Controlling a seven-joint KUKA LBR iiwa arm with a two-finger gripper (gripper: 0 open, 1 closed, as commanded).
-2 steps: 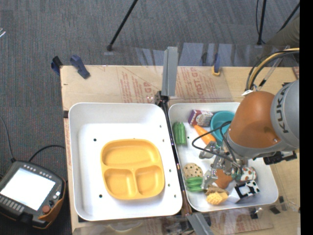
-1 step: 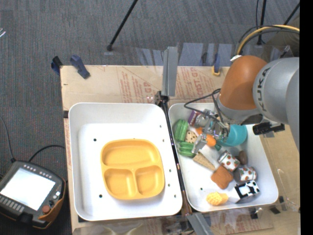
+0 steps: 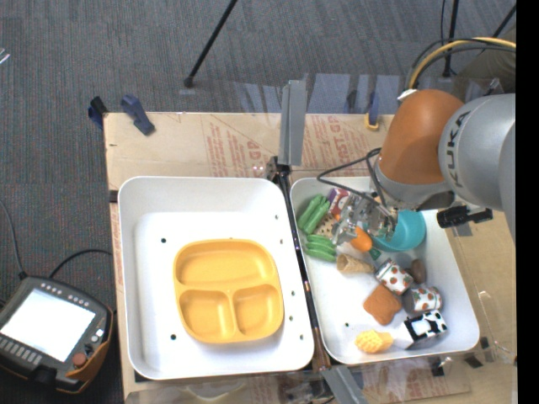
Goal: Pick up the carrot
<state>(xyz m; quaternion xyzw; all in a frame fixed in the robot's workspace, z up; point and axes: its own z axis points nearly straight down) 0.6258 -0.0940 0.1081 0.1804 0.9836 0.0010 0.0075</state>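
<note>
tool (image 3: 368,223) down in the right bin (image 3: 465,303), back-left part, can't tell if it's open or closed | carrot (image 3: 362,241) right under the tool, next to the teal cup (image 3: 407,230) and green veggies (image 3: 314,215) | left bin (image 3: 135,225) has a yellow tray (image 3: 227,289)

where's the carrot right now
In the right bin, near its upper middle: the carrot lies under the gripper, beside the teal cup.
</note>
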